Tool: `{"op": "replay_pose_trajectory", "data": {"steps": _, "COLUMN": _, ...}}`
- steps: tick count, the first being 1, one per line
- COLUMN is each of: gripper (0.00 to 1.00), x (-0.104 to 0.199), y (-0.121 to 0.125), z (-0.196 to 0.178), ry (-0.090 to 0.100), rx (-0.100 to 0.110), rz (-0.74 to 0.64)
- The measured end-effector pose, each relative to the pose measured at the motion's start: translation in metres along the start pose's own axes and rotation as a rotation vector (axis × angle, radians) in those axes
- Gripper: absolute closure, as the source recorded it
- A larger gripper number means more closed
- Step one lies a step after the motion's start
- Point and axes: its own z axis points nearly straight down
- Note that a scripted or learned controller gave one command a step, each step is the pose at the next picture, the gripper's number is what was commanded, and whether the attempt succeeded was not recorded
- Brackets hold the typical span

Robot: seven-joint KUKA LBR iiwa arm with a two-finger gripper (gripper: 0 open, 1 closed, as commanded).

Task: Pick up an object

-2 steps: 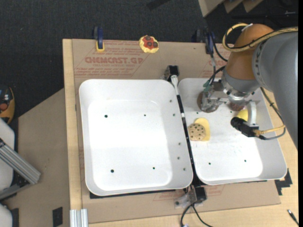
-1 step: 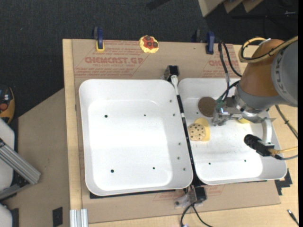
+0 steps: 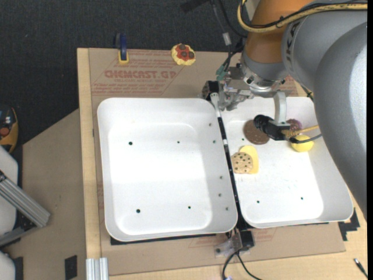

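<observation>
This looks like a robot lab or a test room, not a home. A big grey arm (image 3: 326,69) with an orange band reaches in over a bench (image 3: 87,156) made of a brown board with red print on it. Two flat white bins (image 3: 157,162) sit side by side on the board. A blue clamp (image 3: 122,47) grips the far edge of the board. Loose black wires (image 3: 233,261) hang off the near edge. Silver metal bars (image 3: 23,203) stand on the left, maybe part of a frame, but they are hard to make out. The floor around is dark carpet (image 3: 58,16). Small toy foods (image 3: 245,161) lie in one bin.
</observation>
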Motion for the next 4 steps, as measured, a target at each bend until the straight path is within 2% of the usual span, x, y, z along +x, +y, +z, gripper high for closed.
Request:
{"op": "replay_pose_trajectory", "data": {"steps": 1, "gripper": 1.0, "x": 0.078, "y": 0.014, "z": 0.006, "ry": -0.001, "rx": 0.011, "rz": 0.006}}
{"op": "replay_pose_trajectory", "data": {"steps": 2, "gripper": 1.0, "x": -0.054, "y": 0.006, "z": -0.02, "ry": -0.011, "rx": 0.011, "rz": 0.026}}
{"op": "replay_pose_trajectory", "data": {"steps": 3, "gripper": 1.0, "x": 0.027, "y": 0.018, "z": -0.193, "ry": -0.002, "rx": -0.007, "rz": 0.006}}
{"op": "replay_pose_trajectory", "data": {"steps": 4, "gripper": 1.0, "x": -0.038, "y": 0.001, "z": -0.218, "ry": -0.009, "rx": 0.007, "rz": 0.02}}
